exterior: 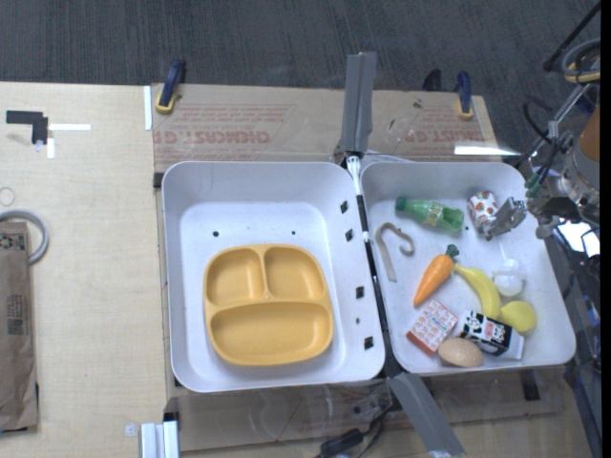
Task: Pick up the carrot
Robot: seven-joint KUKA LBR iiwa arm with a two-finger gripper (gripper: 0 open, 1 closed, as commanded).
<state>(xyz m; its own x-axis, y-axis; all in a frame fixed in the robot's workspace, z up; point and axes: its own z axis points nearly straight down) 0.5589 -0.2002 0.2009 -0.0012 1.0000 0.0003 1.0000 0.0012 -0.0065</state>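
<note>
Left bin (181, 256): holds one yellow divided plate (269, 303) with three compartments, lying flat, near the bin's middle.

Right bin (558, 337): a green bottle (430, 214) lies on its side toward the far wall. A small patterned cup (482, 205) sits just right of it. A tan hook (391, 246) lies near the left wall. A banana (480, 289) lies mid-bin; a lemon (518, 315) is just beside its near end. Along the near wall lie a small red-and-white box (431, 324), a beige oval item (461, 353) and a black-and-white carton (491, 332).

Tabletop (86, 179): a brown paper bag (17, 322) lies at the left edge.
</note>
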